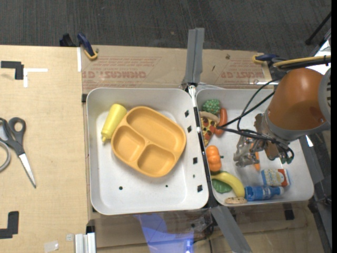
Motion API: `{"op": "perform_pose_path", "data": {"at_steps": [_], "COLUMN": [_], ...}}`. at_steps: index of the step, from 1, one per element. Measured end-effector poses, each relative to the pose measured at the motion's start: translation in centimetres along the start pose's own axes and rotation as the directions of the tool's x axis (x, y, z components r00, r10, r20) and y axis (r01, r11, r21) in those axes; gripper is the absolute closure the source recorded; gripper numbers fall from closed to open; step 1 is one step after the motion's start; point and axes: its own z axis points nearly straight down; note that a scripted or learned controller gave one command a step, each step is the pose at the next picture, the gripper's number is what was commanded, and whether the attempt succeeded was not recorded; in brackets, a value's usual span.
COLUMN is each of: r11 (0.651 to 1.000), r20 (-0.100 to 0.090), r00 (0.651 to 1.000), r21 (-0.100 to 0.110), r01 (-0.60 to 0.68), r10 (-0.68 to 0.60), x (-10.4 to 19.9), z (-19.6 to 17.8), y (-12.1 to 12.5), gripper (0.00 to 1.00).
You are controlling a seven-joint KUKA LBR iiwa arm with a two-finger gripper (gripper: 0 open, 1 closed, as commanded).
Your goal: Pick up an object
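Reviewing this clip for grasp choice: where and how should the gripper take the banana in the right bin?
Probably across the middle of the banana, from straight above. It lies flat on the right bin floor, its curved body running diagonally, so fingers should close across its narrow width. The small orange pumpkin and the cookie crowd its ends; the midsection has freer flanks.

This is a robotics lab. Two white bins [95, 157] sit clamped on a plywood worktop [42, 141] marked with black tape, cardboard [131, 70] behind at twelve o'clock. Scissors [18, 146] lie at nine o'clock.
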Motion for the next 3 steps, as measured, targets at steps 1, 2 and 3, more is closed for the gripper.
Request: {"op": "perform_pose_path", "data": {"at_steps": [1, 2, 3], "r11": [1.000, 0.996, 0.996], "r20": [0.000, 0.000, 0.004], "r00": [1.000, 0.996, 0.996], "r21": [0.000, -0.001, 0.001], "r01": [0.000, 0.085, 0.087], "r10": [0.000, -0.085, -0.087], "x": [0.0, -3.8, -4.0], "z": [0.0, 0.9, -0.1], "y": [0.0, -1.6, -1.6], "gripper": [0.00, 0.00, 1.00]}}
